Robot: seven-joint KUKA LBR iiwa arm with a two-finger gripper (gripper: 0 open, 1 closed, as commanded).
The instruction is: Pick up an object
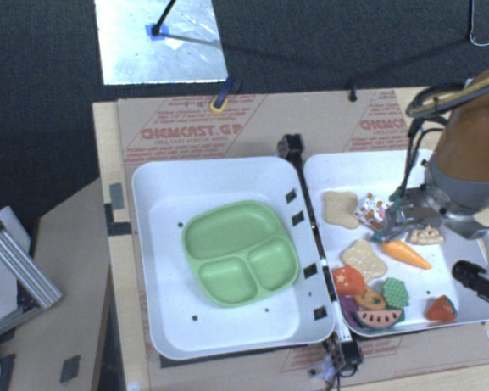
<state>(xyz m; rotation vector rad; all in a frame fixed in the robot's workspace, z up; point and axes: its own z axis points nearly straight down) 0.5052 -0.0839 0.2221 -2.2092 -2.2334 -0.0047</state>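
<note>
The arm point(472, 152) reaches in from the right and its gripper point(399, 218) sits low over the right bin point(338, 172), in the middle of a scatter of toy food. From this angle I cannot tell whether the gripper is open or closed, and nothing can be seen gripped in it. An orange carrot point(406, 254) lies just below the gripper, tilted with its tip pointing to the lower right. A small colourful packet point(370, 212) lies just to the gripper's left, and a pale wedge with dark spots point(426, 236) just to its right, beside the carrot's thick end. A beige biscuit point(341, 208) lies to the left of the packet, and a second beige biscuit point(365, 259) lies lower down, left of the carrot. Near the bin's front left corner a red tomato point(348, 280) touches that second biscuit, with a green piece point(395, 291) to its right and a watermelon slice point(380, 317) in a purple dish point(352, 311) by the front wall. A strawberry point(440, 308) lies apart at the front right. The left bin point(160, 208) holds a green divided plate point(237, 252), set at a slight angle. Both bins rest on a brown cardboard sheet point(189, 129).
</note>
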